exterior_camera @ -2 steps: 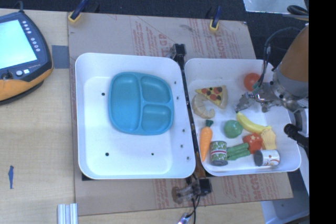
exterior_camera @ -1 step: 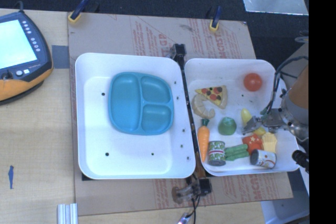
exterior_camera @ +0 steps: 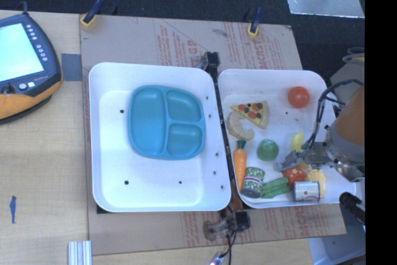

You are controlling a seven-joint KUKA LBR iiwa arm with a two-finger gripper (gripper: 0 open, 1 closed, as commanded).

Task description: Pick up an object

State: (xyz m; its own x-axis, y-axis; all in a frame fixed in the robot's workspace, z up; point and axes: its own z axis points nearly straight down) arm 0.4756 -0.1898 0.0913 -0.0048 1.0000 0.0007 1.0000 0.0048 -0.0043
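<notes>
The right bin (exterior_camera: 313,79) holds the toy food. At its back lie a pizza slice (exterior_camera: 251,112) and a red tomato (exterior_camera: 298,97). A beige piece (exterior_camera: 237,126), a carrot (exterior_camera: 239,161) and a green ball (exterior_camera: 268,149) sit toward its left and middle. Along the front wall are a green-labelled can (exterior_camera: 252,182), a green vegetable (exterior_camera: 275,188) and a red-and-white can (exterior_camera: 306,191). My gripper (exterior_camera: 299,161) hangs low in the bin's right part, just above a small red item (exterior_camera: 296,174), beside a yellow piece (exterior_camera: 298,140). The arm hides part of that corner.
The left bin (exterior_camera: 97,133) carries a blue divided plate (exterior_camera: 166,121). An orange-edged pendant with a screen (exterior_camera: 22,68) lies on the bench at far left. Clamps (exterior_camera: 92,12) (exterior_camera: 253,22) grip the board's back edge, and a black fitting (exterior_camera: 212,62) stands between the bins.
</notes>
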